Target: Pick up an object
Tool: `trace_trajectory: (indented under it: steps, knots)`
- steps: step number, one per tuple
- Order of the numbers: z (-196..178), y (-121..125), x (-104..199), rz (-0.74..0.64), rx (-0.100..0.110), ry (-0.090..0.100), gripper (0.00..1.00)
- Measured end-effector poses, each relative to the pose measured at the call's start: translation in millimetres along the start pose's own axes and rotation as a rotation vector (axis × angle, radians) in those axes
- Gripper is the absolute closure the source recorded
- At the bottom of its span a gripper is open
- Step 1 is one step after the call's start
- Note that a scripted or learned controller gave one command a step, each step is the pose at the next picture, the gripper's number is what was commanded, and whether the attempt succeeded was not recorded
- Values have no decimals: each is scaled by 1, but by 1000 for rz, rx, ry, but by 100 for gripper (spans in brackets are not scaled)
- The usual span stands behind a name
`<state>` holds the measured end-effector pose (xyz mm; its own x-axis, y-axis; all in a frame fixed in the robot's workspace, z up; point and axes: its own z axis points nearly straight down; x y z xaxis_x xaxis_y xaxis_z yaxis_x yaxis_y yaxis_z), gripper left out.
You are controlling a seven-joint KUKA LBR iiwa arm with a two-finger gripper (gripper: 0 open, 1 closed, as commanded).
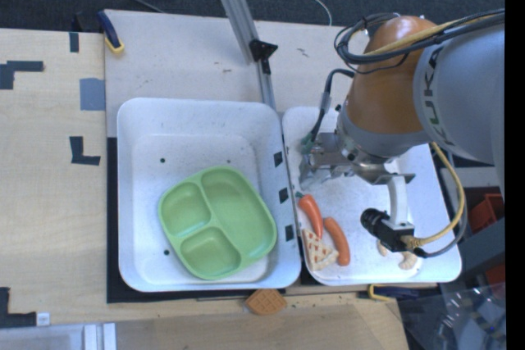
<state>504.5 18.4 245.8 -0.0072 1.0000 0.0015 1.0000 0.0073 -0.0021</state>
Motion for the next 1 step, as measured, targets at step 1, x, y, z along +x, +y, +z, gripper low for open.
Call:
trace_trajectory:
  steps: [1]
  knots:
    - [-1, -1, 53, -1, 1, 0, 100]
